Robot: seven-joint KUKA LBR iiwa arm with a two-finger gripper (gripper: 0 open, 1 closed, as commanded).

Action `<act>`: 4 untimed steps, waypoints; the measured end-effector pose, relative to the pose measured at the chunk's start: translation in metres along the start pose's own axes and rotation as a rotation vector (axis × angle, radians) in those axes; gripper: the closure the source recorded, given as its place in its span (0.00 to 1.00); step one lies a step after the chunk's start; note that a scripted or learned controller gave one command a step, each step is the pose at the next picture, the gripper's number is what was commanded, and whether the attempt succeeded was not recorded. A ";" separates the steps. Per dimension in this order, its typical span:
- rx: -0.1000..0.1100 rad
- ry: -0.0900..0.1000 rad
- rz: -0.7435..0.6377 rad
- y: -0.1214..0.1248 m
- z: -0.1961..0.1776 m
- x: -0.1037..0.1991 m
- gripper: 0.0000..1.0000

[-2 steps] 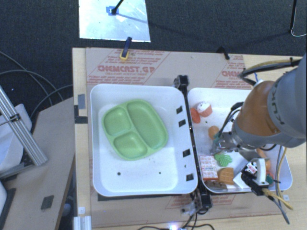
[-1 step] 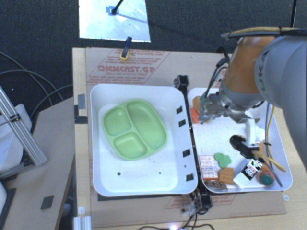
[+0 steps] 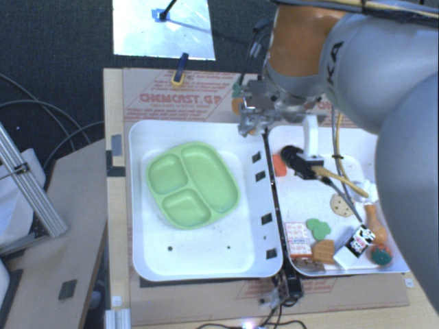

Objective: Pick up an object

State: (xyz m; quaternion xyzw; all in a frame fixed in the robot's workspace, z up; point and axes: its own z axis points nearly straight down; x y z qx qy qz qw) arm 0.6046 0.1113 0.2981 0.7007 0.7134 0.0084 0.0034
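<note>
My gripper [image 3: 252, 126] hangs over the far end of the divider between the two bins, just above the rim. A green divided plate [image 3: 192, 184] lies in the left bin [image 3: 147, 252]. In the right bin [image 3: 302, 208], a small red-orange piece [image 3: 278, 164] lies near the divider, below the gripper. Further toward the front lie a round cookie [image 3: 339, 205], a green toy piece [image 3: 317, 227], a brown bread-like piece [image 3: 324, 251], a small printed card [image 3: 297, 238], a black-and-white packet [image 3: 360, 240], an orange carrot-like stick [image 3: 374, 222] and an orange-and-green toy [image 3: 381, 255].
The big grey arm with its orange band [image 3: 309, 26] covers the right bin's far right part. Cardboard [image 3: 178, 98] lies under the bins, with a blue-and-yellow clip [image 3: 180, 70] on it. A shiny plate [image 3: 163, 19] lies beyond on the dark floor.
</note>
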 end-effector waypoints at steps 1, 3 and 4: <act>0.021 -0.008 0.020 -0.042 0.049 -0.040 1.00; -0.007 -0.005 0.010 0.070 -0.246 0.008 1.00; 0.033 -0.010 0.025 0.023 -0.064 -0.078 1.00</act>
